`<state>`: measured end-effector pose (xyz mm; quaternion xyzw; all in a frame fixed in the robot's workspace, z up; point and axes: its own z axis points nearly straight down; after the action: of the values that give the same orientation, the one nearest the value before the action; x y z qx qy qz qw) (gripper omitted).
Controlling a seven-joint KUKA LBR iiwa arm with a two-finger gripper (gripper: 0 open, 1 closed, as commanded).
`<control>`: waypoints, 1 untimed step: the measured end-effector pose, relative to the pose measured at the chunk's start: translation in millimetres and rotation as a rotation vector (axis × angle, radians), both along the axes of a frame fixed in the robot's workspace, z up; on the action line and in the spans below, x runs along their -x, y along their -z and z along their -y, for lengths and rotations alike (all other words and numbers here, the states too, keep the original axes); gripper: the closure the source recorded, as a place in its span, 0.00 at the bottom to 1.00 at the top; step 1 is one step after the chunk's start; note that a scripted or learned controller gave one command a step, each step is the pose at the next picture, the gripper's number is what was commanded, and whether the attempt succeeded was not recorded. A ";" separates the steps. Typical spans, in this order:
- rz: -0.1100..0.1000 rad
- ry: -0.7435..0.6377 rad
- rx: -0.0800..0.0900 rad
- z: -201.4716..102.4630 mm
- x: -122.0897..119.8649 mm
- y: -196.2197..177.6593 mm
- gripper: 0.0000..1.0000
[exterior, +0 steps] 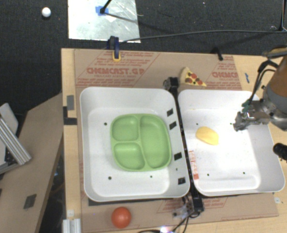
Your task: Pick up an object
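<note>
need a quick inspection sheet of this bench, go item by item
surface: bench of printed board, bearing two white bins side by side, the left bin and the right bin.
job's things: yellow object lying in the right bin.
clutter: green tray with compartments in the left bin; pizza toy on the bench behind the bins; orange ball on the bench in front of the left bin.
grippers: gripper over the right bin, right of the yellow object and apart from it.
cables: black cable across the dark floor behind the bench.
surroundings: foil sheet and small white ball on the floor.
</note>
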<state>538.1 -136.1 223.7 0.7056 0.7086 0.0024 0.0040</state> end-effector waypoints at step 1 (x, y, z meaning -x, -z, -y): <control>-0.001 -0.001 0.000 0.3 -1.7 -54.1 1.00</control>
<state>539.8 -136.4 277.8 0.7054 0.7088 0.0021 0.0033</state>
